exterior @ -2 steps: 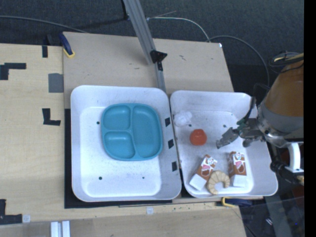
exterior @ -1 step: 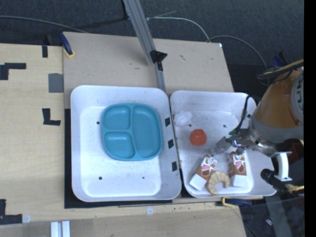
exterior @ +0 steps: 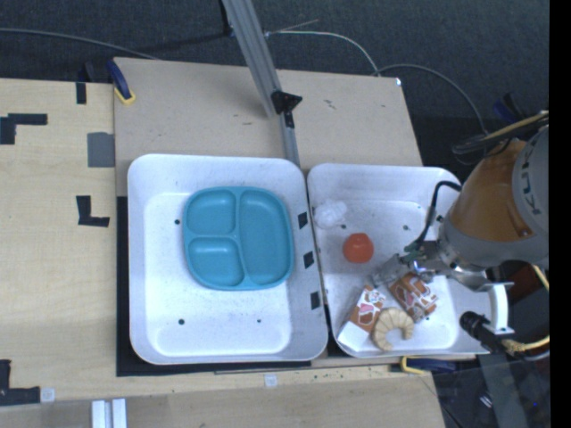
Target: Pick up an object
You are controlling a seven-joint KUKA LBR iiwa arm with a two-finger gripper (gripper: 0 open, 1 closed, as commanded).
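Note:
In the right bin (exterior: 384,185) a red ball-like object (exterior: 358,248) lies near the middle. A clear plastic piece (exterior: 330,213) sits up and left of it. At the bin's front lie a tan croissant (exterior: 393,328), a red-and-white packet (exterior: 367,308) and a brown-and-white packet (exterior: 417,295). My gripper (exterior: 403,268) hangs low over the bin, just above the brown-and-white packet and right of the red object. The arm's grey and orange wrist (exterior: 491,212) comes in from the right.
The left bin (exterior: 143,239) holds a blue divided plate (exterior: 239,238). A grey metal pole (exterior: 259,52) slants down from the top to the join of the bins. Cables run over the bench behind the right bin.

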